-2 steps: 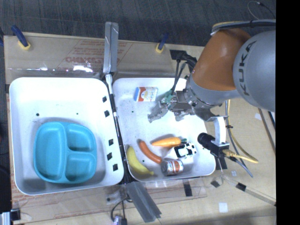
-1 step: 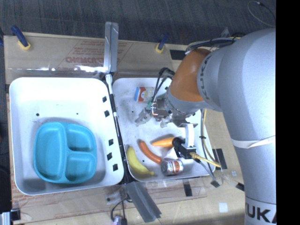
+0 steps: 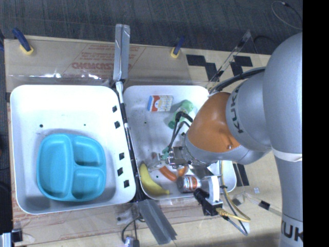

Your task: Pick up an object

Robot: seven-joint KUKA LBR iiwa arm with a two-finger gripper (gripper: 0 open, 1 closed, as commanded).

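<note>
banana: yellow, curved, R bin front | gripper: state can't tell

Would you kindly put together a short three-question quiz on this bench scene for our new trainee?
1. True or false: the blue divided tray lies in the left bin.
2. Multiple choice: which thing lies at the front edge of the right bin? A) the banana B) the small carton C) the green object
3. Fill in: the arm's orange band hangs over the ____ bin.

Key: 1 true; 2 A; 3 right.
</note>
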